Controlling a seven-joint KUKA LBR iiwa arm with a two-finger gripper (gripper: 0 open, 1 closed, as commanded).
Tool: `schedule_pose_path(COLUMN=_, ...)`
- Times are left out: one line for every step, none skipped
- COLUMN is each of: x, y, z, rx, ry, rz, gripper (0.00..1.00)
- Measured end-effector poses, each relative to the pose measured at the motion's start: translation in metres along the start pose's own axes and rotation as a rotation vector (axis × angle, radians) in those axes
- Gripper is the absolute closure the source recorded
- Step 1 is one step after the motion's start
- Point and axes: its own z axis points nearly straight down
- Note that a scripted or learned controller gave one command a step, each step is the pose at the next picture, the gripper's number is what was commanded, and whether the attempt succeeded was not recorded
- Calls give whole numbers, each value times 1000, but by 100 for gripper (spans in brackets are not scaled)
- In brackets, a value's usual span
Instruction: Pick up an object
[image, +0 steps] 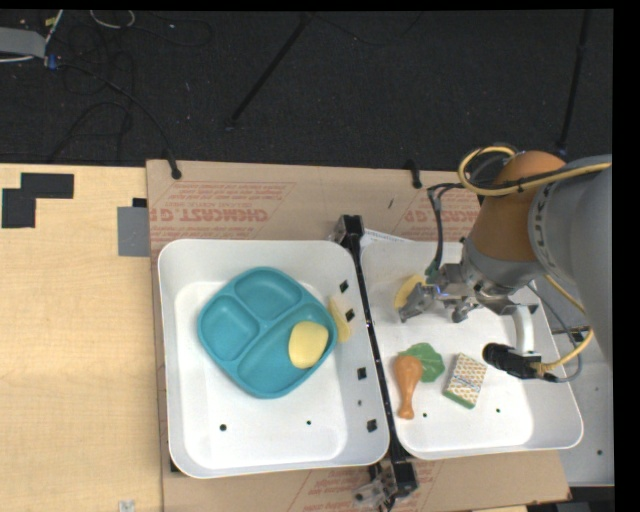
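Observation:
My gripper (434, 308) hangs over the back of the right bin (555, 425), open, with nothing visible between its fingers. A small yellow banana-like piece (406, 291) lies just beside its left finger (409, 311). Nearer the front are a green leafy toy (427, 359), an orange-brown drumstick (407, 384) touching it, and a tan, speckled sandwich wedge with a green edge (466, 381).
The left bin (190, 420) holds a teal divided plate (245, 325) with a yellow lemon-like toy (308, 343) in its right compartment. A black divider (366, 340) runs between the bins. A black cable fitting (508, 358) of the arm sits over the right bin.

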Motion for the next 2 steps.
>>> schedule_pose_path(x=0, y=0, z=7, rx=-5, ry=-1, rz=1, gripper=0)
schedule_pose_path(x=0, y=-1, z=-4, rx=-3, ry=-1, rz=3, gripper=100)
